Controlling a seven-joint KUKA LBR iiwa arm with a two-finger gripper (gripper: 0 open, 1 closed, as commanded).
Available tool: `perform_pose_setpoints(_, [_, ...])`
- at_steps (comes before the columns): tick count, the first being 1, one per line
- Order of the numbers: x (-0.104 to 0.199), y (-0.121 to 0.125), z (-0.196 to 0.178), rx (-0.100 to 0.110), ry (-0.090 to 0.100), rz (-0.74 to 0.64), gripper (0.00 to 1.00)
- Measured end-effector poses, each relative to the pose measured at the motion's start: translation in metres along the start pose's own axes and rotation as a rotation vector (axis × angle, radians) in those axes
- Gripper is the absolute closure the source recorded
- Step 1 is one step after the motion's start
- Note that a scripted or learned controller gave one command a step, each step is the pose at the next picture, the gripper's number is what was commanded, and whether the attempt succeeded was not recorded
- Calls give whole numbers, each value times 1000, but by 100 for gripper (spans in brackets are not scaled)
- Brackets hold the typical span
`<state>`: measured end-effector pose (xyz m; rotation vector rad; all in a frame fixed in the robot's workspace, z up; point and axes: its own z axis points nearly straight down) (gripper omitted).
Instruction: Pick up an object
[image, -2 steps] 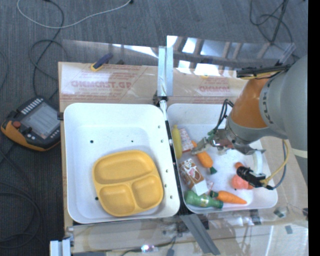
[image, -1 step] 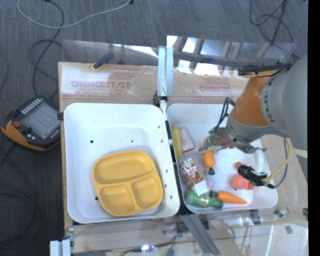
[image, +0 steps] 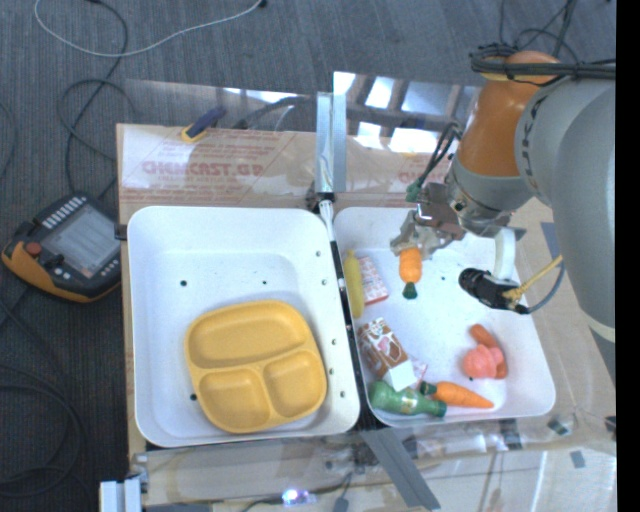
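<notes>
My gripper (image: 417, 243) hangs over the back of the right bin (image: 447, 318), with the orange band of the arm above it. A small orange toy carrot (image: 410, 266) with a green tip pointing down sits between its fingers. The carrot looks lifted a little off the bin floor, so the gripper is shut on it.
The right bin also holds a yellow stick (image: 352, 283), a pink-and-white packet (image: 373, 280), a brown snack pack (image: 384, 349), a green bottle (image: 404, 400), a second carrot (image: 463, 395) and a pink-orange toy (image: 483, 360). A yellow divided tray (image: 258, 362) lies in the left bin (image: 220, 255).
</notes>
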<state>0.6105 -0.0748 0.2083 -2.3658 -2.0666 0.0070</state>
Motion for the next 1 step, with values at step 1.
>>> perform_pose_setpoints(1, [-1, -33, -24, 1, -2, -55, 100])
